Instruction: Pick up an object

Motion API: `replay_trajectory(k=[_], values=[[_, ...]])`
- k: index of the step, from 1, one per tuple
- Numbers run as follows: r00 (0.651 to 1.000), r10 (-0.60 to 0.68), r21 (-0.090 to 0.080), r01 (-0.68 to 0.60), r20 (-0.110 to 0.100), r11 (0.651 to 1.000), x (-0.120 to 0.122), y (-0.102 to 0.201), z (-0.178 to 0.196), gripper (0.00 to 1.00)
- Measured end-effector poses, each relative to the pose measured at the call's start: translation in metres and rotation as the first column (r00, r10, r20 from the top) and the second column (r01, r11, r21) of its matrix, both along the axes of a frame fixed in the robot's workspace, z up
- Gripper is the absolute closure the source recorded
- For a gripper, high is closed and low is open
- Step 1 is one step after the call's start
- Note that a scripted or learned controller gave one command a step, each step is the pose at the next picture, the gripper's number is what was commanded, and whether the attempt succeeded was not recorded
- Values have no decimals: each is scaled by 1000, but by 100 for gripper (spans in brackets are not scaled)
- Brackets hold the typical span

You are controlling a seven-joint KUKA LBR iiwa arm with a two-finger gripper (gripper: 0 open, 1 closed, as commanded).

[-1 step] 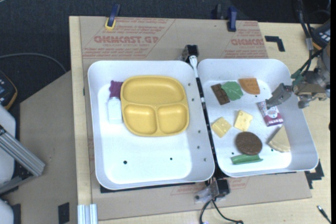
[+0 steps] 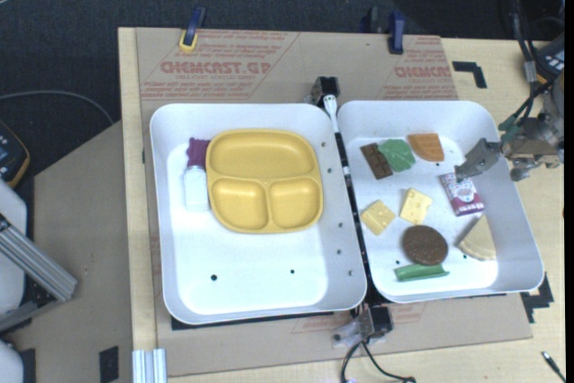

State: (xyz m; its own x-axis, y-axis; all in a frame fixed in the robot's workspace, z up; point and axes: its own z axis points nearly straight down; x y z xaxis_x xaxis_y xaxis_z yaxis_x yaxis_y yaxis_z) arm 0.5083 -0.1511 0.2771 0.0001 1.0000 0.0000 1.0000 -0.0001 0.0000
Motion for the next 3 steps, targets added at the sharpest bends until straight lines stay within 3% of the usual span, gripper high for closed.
replay_trajectory(k=[1,3], values=[[1000,-1,3,1,-7,1000,-8,-1,-60,0],[1000,0,3,0,-6,1000,-2,-4,-160,0]])
